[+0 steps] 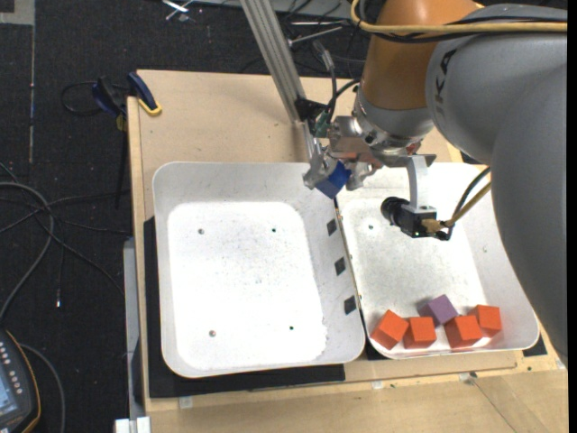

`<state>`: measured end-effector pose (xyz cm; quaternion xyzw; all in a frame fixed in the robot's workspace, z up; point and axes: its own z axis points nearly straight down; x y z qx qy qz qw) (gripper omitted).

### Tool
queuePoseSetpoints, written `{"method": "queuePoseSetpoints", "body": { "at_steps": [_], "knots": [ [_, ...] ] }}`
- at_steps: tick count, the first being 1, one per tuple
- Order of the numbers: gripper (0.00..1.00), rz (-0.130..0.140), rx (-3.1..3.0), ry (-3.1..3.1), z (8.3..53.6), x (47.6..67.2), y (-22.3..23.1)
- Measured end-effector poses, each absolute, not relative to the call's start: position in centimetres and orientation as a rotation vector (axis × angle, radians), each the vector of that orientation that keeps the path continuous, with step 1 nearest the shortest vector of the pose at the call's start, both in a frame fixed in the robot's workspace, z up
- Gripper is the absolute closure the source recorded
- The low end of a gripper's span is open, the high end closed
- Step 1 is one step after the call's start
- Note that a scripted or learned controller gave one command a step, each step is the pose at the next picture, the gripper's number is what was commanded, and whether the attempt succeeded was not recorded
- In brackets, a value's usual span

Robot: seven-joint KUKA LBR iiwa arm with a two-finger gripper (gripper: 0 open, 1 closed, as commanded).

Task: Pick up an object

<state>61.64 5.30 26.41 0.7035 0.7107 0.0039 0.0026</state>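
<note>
The grey arm (505,88) with its orange band comes in from the right and hangs over the far end of the ridge where the two white bins meet. The left bin (171,269) is the bigger stretch of white; the right bin (514,287) carries all the loose pieces.

At the end of the arm, the pincer (332,177) sits above the far edge of the bins, and you can see a small blue block (336,180) caught between its fingers, lifted off the bin floor. So read the pincer as closed narrow on that blue block.

If you want another target, look to the near end of the right bin: four orange-red cubes in a row, (390,328), (421,332), (464,329) and (489,318), with a purple cube (442,308) just behind them.

Expect these to be light, stiff and hard to damage. Their flat faces should take a two-finger grip well, though they may be a little slick. Take hold across two opposite flat sides, near the middle, not on corners. The row is tightly packed, so the end cubes leave more room for fingers.
</note>
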Motion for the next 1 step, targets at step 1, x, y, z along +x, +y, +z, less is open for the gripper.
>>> {"method": "queuePoseSetpoints", "body": {
  "at_steps": [1],
  "knots": [
    [1.0,0.006,2.22,2.214,32.43,61.95,1.33]
  ]
}}
